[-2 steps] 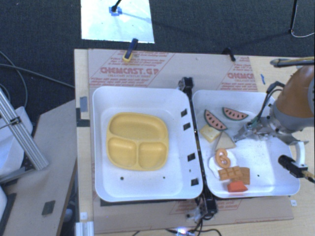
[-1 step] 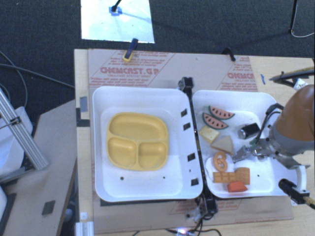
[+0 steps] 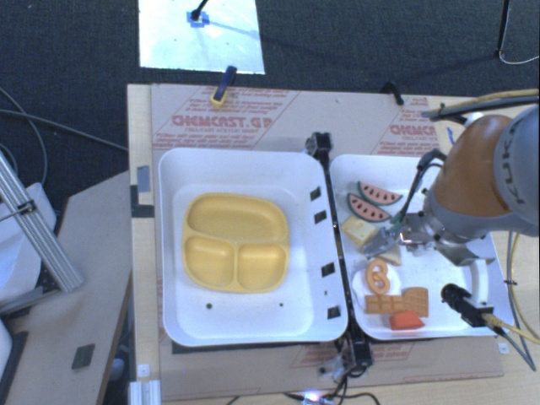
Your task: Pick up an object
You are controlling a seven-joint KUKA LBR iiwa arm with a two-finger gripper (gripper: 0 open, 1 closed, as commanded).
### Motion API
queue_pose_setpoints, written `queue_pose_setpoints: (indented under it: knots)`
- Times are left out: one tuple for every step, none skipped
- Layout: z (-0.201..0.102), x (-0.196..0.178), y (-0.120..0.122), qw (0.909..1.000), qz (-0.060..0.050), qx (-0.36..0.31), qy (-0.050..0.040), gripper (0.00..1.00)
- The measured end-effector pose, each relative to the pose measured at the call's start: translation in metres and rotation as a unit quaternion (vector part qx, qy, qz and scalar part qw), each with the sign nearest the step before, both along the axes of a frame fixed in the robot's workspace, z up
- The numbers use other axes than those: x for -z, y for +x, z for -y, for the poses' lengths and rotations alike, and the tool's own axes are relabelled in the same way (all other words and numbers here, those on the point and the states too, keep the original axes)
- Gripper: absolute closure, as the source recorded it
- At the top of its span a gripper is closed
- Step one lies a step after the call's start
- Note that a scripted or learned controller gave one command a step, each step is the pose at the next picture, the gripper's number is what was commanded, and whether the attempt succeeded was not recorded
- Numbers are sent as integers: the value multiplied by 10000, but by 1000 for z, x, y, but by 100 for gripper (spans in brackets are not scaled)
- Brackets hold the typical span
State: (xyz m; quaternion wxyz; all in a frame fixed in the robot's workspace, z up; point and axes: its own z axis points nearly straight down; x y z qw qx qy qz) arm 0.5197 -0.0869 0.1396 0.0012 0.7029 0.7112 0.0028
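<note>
Several small toy foods are seen in the right bin (image 3: 488, 315), at the lower right of the frame: two watermelon slices (image 3: 373, 199) with red flesh and green rind, a pale yellow cheese wedge (image 3: 359, 229), an orange pretzel (image 3: 379, 278) on a white disc, a brown waffle (image 3: 398, 301) and a red piece (image 3: 407, 320) at the bin's lower edge. The left bin (image 3: 245, 319) is occupied by a yellow divided plate (image 3: 235, 241).

The gripper (image 3: 386, 240) is seen low over the right bin's middle, just right of the cheese wedge and just above the pretzel; the watermelon slices lie up and to its left. Nothing is clearly shown between its fingers.

Whether the gripper is open or closed cannot be told, since its tip is blurred and merges with the cheese. Contact with the cheese cannot be judged. The arm (image 3: 489, 175) is cut off by the frame's right edge and part of the bin floor is covered by it.
</note>
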Motion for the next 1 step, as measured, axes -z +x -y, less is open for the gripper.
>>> queue_pose_setpoints:
  knots:
    - [0, 57, -34, 10000, -28, 63, -6, 0]
